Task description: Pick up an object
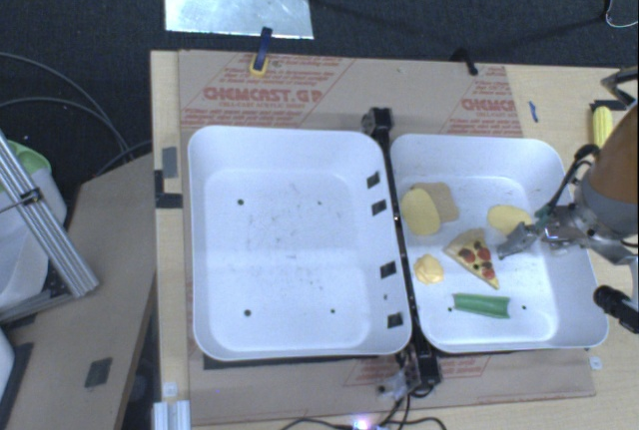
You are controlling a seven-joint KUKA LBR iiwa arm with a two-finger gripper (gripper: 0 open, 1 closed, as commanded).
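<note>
Setting: a table [329, 84] carries two shallow white bins side by side; the left bin [290, 238] and the right bin [479, 248] meet at a black hinge strip.
Contents: every pickable item lies in the right bin, loosely scattered, apparently tipped in so that the arm can choose any one.
Pizza slice: a toy pizza slice [473, 256] lies flat near the bin's middle, its point toward the lower right.
Yellow pieces: a large yellow piece [421, 210] rests partly over a tan slab [442, 200]; a small yellow lump [429, 269] sits just beside the pizza slice's left corner; another yellow piece [508, 216] lies toward the right wall.
Green item: a green pod [481, 305] lies flat near the bin's front.
Arm: it reaches in low over the right rim, wrist tilted toward the bin floor.
Tool: the tool [517, 240] hovers just right of the pizza slice and just below the right-hand yellow piece; its dark tips look slightly parted with nothing between them.
Nearest candidates: judged from position, the pizza slice and that yellow piece are closest; neither is gripped.
Task status: no pickup yet.
</note>
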